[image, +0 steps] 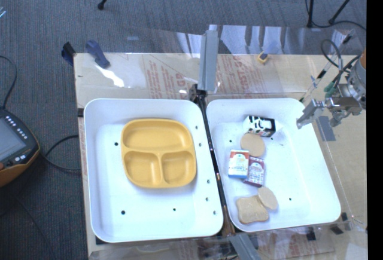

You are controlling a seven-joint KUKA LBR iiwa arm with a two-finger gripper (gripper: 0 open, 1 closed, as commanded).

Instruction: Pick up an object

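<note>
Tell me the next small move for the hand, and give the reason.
Probably bring the hand in over the right bin toward the black-and-white item. The hand sits at that bin's upper right rim with nothing seen in it, and this item is the nearest thing to it. The round cracker touches its lower edge, so a descent from above looks safest.

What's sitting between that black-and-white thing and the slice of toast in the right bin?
In the camera view, between the black-and-white carton and the toast slice lie a round cracker and two small boxes side by side.
</note>
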